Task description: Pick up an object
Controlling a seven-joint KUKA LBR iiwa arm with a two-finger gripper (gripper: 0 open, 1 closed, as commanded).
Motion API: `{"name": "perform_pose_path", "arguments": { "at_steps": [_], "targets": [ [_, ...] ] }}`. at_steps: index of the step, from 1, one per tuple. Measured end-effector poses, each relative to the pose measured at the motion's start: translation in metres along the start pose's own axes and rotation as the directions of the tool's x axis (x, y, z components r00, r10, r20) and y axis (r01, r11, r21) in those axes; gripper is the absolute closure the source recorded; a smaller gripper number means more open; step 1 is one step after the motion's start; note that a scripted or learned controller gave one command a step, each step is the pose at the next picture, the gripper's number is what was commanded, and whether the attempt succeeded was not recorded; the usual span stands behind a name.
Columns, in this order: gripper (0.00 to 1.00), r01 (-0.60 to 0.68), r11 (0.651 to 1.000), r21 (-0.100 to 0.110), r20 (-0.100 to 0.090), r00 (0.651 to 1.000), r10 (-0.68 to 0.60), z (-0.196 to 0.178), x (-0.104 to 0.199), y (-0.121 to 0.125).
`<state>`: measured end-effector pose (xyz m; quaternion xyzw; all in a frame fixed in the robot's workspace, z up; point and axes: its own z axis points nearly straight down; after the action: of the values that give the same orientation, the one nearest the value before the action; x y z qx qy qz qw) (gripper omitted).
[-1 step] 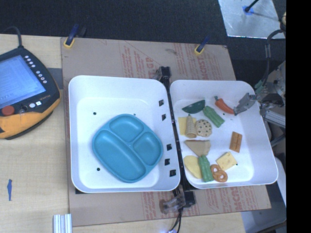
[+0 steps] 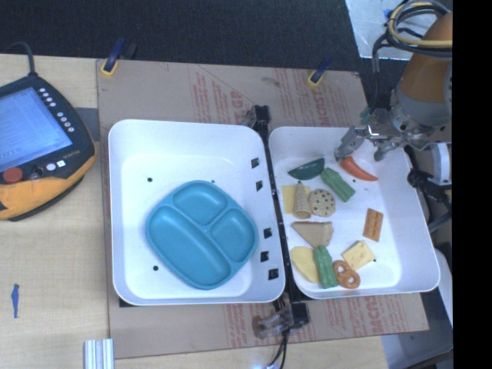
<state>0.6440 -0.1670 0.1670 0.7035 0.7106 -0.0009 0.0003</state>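
Note:
The right bin [image 2: 411, 229] holds several toy foods. A red chili pepper [image 2: 359, 169] lies near its far right corner, with a green pickle [image 2: 337, 184] and a dark teal wedge [image 2: 307, 168] to its left. My gripper [image 2: 363, 147] hangs over the bin's far edge, just above the pepper, fingers spread open with nothing between them. One fingertip [image 2: 344, 147] sits left of the pepper's tip; whether it touches the pepper I cannot tell.
Lower in the right bin lie a cookie [image 2: 323, 201], a sandwich wedge [image 2: 314, 231], an orange cracker [image 2: 373, 224], a cheese cube [image 2: 357, 254] and a pretzel [image 2: 347, 275]. The left bin [image 2: 131, 152] holds a blue divided plate [image 2: 201, 234]. A teach pendant [image 2: 34, 148] rests at far left.

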Motion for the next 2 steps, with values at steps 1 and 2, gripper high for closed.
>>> {"name": "perform_pose_path", "arguments": {
  "at_steps": [1,2],
  "targets": [
    [0.0,-0.004,1.0,-0.001,0.001,1.0,0.004,0.0153,-0.014,0.0132],
    [0.0,-0.006,1.0,-0.001,0.001,1.0,0.006,0.0074,-0.0191,0.0126]
  ]
}}
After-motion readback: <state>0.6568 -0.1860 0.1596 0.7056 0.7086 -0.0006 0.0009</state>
